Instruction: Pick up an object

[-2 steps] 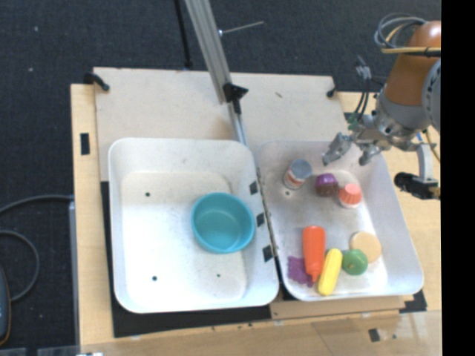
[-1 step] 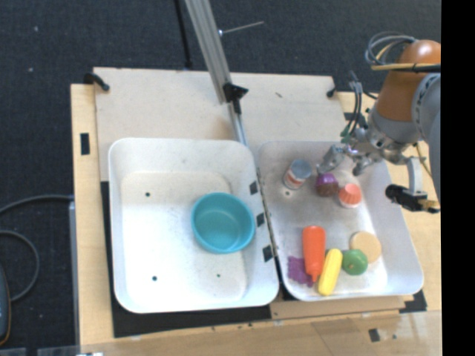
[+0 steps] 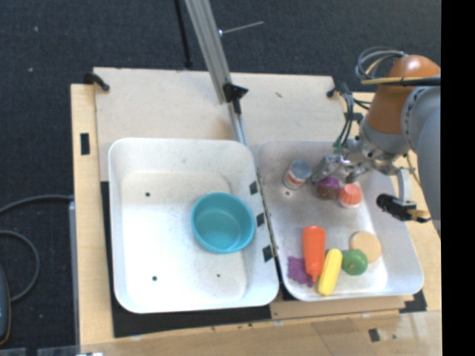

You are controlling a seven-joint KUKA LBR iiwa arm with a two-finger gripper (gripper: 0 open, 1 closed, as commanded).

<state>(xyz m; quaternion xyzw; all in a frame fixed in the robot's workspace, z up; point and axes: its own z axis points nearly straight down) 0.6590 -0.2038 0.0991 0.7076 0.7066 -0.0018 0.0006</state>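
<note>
My gripper (image 3: 335, 170) hangs low over the back of the right bin (image 3: 401, 273), reaching in from the right. Directly beneath it lies a dark purple object (image 3: 327, 189), with a small red-orange piece (image 3: 350, 195) touching its right side. Left of these sits a small grey-blue and orange cup-like item (image 3: 297, 173). Nearer the front of this bin lie an orange cylinder (image 3: 314, 248), a yellow banana-like piece (image 3: 330, 271), a green round object (image 3: 355, 262), a tan disc (image 3: 367, 245) and a purple flat piece (image 3: 298, 271). I see nothing clearly held between the fingers.
The left bin (image 3: 133, 169) holds a teal bowl (image 3: 222, 222). A slanted metal pole (image 3: 211, 43) rises from the bench behind the seam between the bins. The arm's orange band (image 3: 404, 69) stands over the bench's right edge.
</note>
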